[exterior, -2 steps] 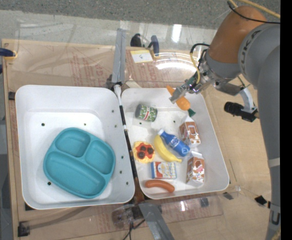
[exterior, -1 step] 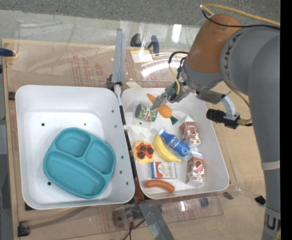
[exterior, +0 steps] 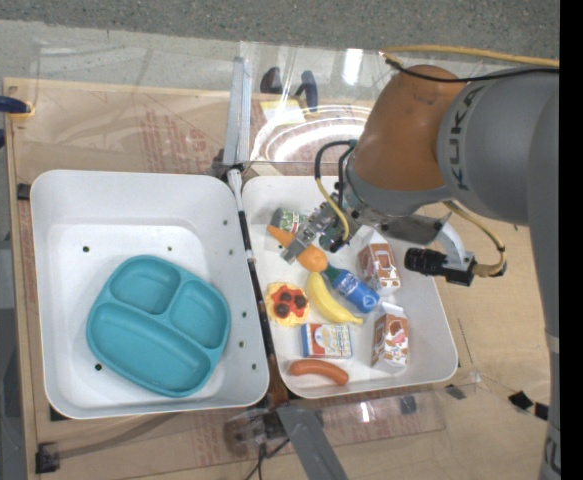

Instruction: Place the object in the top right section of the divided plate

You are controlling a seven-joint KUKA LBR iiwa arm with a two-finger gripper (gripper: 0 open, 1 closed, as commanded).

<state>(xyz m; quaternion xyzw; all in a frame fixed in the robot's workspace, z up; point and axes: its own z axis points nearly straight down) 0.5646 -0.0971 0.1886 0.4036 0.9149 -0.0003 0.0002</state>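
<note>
Orange fruit (exterior: 313, 259) just below gripper (exterior: 309, 236)

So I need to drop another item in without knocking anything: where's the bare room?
The left bin has bare floor above and left of the teal divided plate. The right bin is crowded: banana, cartons, sausage, with the gripper over its upper part.

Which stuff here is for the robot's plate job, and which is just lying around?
For the job:
- blue divided plate, in the left bin
- gripper, low over the right bin
- orange, the thing nearest the gripper, so likely the pick

Just lying about:
- banana
- blue bottle
- hot dog
- two brown cartons
- small box
- yellow toy with red spots
</note>
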